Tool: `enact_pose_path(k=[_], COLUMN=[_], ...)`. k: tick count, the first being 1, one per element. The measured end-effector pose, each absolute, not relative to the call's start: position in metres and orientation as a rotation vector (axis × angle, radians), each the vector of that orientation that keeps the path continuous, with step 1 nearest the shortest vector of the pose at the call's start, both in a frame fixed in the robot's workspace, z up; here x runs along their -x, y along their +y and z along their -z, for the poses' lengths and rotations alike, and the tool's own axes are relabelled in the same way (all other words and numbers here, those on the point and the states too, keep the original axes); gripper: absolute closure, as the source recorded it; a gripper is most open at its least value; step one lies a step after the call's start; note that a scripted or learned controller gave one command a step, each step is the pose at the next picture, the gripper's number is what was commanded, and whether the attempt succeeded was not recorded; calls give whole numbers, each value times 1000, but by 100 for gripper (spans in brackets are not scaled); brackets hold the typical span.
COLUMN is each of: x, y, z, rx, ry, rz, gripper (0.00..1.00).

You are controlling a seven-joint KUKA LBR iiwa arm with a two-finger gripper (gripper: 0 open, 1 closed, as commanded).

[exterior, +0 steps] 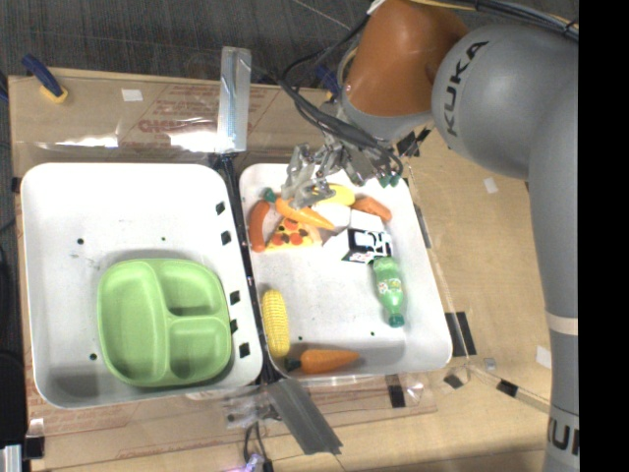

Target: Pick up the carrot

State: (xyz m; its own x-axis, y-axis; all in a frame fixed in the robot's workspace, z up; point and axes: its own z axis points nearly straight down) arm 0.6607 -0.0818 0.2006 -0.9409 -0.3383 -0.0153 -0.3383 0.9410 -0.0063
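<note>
Your gripper (307,180) hangs over the right bin's (425,273) far-edge clutter; whether it grasps that carrot (303,214) I cannot tell. Neighbouring toys may snag.

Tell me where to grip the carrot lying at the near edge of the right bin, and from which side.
Grip the carrot across its thick middle, coming straight down from above. It lies flat along the right bin's near wall, with the corn cob close by its left end, so a side approach looks blocked.

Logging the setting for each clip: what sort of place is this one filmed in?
Most likely a robotics lab bench set up for grasping trials. A grey KUKA arm reaches over two white bins; the right one holds toy food, such as a carrot and a corn cob, and tape marks dot the bench.
</note>
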Motion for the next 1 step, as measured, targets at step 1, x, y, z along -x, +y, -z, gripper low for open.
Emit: enact_pose_path(k=[1], x=[-658], y=[-47], z=[-217], rx=[731], ry=[3050], rz=[0], gripper=[100])
